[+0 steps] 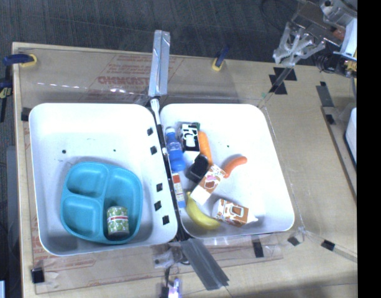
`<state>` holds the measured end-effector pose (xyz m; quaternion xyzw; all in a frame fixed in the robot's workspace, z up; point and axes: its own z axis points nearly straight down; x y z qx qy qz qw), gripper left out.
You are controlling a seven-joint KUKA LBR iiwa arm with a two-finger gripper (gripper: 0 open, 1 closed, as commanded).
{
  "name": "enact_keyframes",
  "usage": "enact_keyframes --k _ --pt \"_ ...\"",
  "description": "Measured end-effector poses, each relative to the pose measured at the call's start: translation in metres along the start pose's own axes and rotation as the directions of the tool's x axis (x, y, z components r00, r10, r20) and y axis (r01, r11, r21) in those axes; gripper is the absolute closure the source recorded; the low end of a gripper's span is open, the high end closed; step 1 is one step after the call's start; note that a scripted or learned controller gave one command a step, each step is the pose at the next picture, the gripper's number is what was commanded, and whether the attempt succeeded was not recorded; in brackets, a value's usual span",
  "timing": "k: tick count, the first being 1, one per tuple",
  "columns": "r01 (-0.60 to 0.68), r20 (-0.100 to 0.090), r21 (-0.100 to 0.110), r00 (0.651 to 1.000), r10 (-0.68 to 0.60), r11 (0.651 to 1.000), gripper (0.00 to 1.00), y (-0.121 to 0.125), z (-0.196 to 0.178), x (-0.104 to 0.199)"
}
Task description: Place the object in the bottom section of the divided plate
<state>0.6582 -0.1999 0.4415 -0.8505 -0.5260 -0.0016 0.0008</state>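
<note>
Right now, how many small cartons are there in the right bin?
2. One carton lies tilted near the bin's middle, beside the black object. The other carton lies near the front edge, next to the banana. Others may be hidden in the pile.

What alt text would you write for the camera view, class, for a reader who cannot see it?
A small jar sits in the bottom section of a blue divided plate in the left white bin. The right bin holds a banana, a carrot, a blue bottle and small cartons. The robot's hand is at the upper right, outside both bins.
</note>
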Motion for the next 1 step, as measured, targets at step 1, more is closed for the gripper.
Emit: enact_keyframes --k 1 --pt "0.223 0.0 0.006 0.975 -0.223 0.975 1.0 -0.0003 0.0009 0.0003"
